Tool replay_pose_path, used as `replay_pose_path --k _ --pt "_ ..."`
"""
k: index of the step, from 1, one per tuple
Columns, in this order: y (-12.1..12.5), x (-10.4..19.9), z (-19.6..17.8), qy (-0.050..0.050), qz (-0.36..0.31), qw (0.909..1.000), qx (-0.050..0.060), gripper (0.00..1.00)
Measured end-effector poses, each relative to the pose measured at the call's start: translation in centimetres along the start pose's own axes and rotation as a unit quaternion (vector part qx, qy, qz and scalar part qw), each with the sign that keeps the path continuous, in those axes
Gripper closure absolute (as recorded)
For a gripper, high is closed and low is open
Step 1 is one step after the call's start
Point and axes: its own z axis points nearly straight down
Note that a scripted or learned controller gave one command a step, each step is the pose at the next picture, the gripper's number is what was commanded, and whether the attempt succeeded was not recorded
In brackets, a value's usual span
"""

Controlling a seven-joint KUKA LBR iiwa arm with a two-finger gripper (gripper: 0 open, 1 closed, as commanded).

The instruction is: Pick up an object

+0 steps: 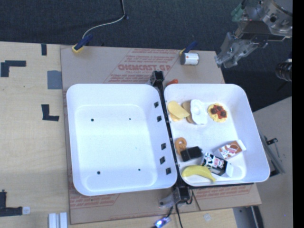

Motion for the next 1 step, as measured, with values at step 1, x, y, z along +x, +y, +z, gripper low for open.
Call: replay_pose_path --k 1 --pt "-6.36 8.21 11.68 0.001 -0.004 1.0000 0.009 1.00"
